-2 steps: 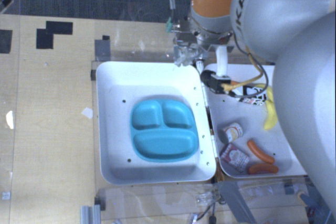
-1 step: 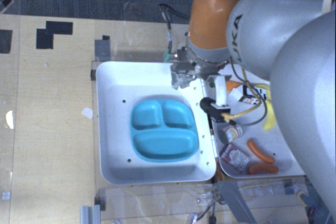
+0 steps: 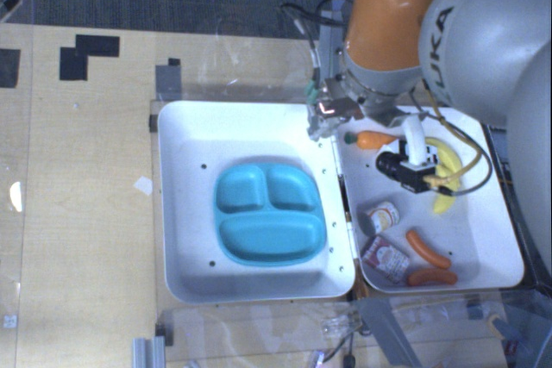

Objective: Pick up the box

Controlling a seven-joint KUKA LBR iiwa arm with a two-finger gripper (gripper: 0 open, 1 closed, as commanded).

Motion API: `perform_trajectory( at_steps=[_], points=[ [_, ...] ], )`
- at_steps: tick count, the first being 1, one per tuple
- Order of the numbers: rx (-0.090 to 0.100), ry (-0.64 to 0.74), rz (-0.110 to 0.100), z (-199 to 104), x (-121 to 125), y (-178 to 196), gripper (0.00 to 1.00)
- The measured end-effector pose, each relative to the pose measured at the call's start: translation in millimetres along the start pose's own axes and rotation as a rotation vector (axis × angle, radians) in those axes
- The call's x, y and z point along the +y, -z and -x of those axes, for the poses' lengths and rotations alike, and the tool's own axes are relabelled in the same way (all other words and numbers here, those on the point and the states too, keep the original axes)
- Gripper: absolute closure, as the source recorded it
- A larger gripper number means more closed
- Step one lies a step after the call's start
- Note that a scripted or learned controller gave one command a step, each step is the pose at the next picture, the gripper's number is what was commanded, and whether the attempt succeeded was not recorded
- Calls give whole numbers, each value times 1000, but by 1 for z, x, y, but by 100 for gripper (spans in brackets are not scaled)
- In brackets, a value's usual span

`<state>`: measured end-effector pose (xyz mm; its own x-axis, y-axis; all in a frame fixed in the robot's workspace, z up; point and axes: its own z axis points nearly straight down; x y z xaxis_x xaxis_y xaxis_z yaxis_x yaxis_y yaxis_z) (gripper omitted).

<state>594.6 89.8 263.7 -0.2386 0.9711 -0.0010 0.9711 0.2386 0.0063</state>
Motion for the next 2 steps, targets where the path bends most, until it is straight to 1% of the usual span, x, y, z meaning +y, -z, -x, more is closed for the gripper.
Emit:
perform_trajectory(
  at_steps=[1,2],
  points=[
    [1,131,-3,-22,-40,-36,100],
    [2,69,-2,-57,-72,-9,100]
  ],
)
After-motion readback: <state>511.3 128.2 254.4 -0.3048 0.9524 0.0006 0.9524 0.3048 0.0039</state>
